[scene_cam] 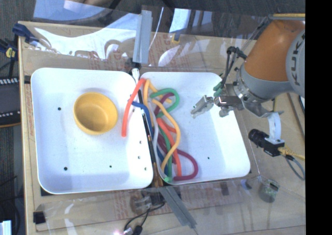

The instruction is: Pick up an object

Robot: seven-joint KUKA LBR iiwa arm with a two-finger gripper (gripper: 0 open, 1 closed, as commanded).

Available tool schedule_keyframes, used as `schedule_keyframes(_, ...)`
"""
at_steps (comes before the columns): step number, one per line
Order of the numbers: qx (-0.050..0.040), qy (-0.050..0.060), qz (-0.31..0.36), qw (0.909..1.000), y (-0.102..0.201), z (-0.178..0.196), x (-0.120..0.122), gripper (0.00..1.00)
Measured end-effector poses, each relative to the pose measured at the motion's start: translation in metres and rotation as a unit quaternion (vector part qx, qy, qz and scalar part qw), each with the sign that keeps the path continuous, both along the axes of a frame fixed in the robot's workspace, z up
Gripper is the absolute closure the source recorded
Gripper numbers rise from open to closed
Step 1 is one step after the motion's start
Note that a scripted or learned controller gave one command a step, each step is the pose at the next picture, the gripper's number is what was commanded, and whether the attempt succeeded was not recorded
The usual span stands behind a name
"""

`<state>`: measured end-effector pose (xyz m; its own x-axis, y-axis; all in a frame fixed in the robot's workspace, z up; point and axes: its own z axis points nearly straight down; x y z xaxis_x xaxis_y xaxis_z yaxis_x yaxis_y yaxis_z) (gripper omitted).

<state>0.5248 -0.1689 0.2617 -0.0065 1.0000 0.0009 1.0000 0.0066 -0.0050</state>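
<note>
The arm [270, 65] reaches leftward, its hand [199, 107] hanging empty.

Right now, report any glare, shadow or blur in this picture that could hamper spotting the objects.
Camera view: glare streaks on the clear panel behind the bins; the yellow bowl and the tangle of coloured ropes are sharp and evenly lit; soft shadow along the left bin near its lower edge; the gripper looks slightly soft against the right bin.
</note>
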Motion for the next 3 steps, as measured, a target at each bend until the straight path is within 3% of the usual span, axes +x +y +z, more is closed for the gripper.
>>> schedule_keyframes(1,-0.0001,0.001,0.010,1.0000,0.017,-0.121,0.017,0.00)
schedule_keyframes(2,-0.0017,-0.002,0.036,0.9993,0.024,-0.167,0.063,0.00)
schedule_keyframes(3,-0.0018,-0.001,0.038,0.9993,0.024,-0.158,0.063,1.00)
